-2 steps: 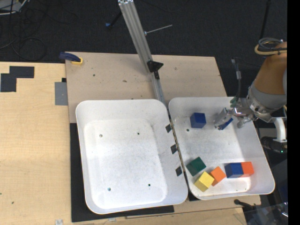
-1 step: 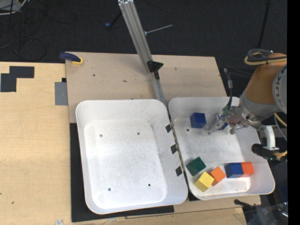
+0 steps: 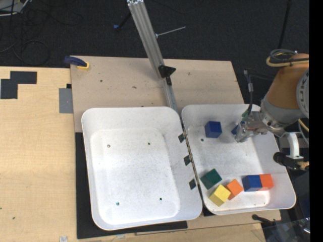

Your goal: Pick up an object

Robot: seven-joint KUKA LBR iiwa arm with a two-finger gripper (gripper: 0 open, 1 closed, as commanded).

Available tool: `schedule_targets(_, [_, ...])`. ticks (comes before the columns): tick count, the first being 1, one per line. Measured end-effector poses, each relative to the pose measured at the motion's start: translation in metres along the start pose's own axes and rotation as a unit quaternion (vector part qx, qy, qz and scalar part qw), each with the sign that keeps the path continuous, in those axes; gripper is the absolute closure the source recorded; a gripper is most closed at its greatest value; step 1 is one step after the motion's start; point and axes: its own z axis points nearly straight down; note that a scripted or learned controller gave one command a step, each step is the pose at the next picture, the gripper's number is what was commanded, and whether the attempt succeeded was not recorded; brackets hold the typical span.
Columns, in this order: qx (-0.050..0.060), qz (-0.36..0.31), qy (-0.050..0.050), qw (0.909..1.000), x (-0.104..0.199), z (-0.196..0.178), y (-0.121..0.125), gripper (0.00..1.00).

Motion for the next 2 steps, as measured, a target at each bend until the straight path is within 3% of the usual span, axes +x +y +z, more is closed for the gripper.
schedule_targets(2, [-0.003, -0.003, -0.001, 1.0000, -0.001, -0.096, 0.007, 1.00])
